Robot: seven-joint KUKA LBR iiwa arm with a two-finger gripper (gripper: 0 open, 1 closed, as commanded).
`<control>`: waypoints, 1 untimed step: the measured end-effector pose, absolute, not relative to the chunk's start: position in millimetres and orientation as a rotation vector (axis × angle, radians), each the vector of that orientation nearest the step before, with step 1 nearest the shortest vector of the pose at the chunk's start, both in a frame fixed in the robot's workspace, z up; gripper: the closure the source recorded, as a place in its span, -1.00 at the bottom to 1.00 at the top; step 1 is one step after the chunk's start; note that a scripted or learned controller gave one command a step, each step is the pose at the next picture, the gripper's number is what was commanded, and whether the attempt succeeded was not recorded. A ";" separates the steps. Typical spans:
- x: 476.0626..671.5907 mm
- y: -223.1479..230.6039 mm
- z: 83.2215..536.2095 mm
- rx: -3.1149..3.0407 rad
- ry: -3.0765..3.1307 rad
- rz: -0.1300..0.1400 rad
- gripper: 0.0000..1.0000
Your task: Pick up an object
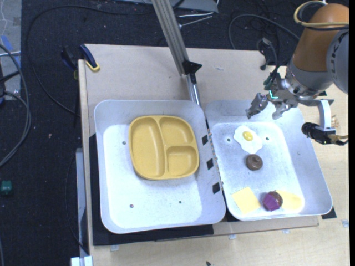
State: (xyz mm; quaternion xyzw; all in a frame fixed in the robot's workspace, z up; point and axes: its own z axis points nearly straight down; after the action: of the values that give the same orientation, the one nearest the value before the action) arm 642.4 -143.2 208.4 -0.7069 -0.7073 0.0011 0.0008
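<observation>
The right bin (310, 165) holds a toy fried egg (248, 138) near its back. A small brown donut (254, 162) lies just in front of the egg. At the bin's front lie a yellow cheese slice (246, 200), a purple round piece (271, 200) and a second yellow piece (293, 201) touching it. My gripper (267, 111) hangs over the back rim of the right bin, above and behind the egg. Its two fingers are spread open with nothing between them.
The left bin (111, 170) carries a yellow divided plate (164, 147). A slanted metal pole (173, 32) rises from the gap between the bins at the back. Black clips (211, 162) sit along the seam between the bins.
</observation>
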 end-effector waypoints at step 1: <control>643.3 -143.1 209.9 -2.221 -2.223 0.001 -1.00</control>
State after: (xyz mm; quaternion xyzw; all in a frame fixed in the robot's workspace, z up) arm 643.3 -143.1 209.9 -0.7068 -0.7074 0.0002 -0.0004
